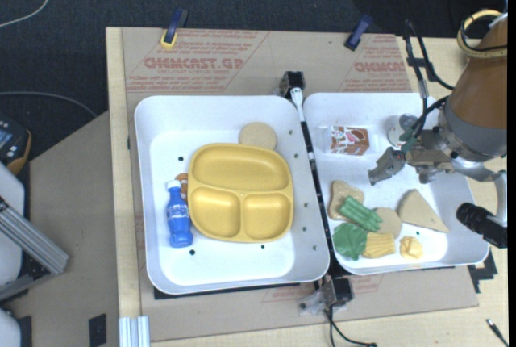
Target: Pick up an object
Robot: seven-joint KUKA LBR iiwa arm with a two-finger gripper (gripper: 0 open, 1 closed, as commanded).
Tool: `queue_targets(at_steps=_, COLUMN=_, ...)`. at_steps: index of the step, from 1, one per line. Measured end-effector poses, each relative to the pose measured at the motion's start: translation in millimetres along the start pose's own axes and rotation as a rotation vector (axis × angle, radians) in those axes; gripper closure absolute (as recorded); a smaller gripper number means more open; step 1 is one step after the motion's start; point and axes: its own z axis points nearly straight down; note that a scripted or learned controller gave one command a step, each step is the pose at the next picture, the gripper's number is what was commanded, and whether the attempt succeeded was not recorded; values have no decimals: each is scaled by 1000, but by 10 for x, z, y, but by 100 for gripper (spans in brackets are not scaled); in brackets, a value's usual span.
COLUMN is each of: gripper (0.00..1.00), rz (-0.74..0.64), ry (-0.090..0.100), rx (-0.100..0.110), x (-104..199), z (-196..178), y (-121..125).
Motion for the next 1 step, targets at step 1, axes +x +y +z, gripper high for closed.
queue_targets(at_steps=1, gripper=0, rz=-2, ry=-1, rx=-12, x=0, z=-55, y=23)
